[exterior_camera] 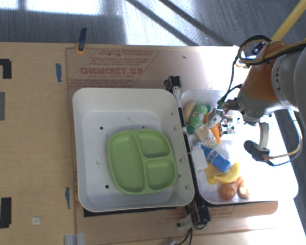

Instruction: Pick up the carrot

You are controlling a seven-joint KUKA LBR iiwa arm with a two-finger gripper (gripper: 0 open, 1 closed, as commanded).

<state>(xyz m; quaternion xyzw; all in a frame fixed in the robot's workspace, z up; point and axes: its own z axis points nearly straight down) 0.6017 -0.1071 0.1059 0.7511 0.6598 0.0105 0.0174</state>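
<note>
The carrot [214, 122], a tapered orange stick, lies in the right bin [275, 188] among crowded toy food, partly under the gripper [222, 117], whose fingers blur into the clutter; I cannot tell their spread. A smooth green tray [141, 160] fills the left bin [92, 111].

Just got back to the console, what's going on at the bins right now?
The arm reaches in over the right bin, its pincer down among the piled toy food near an orange carrot-like piece. I can't tell if anything is gripped. A blue item and a yellow banana lie nearer. The left bin holds a green divided tray.
</note>
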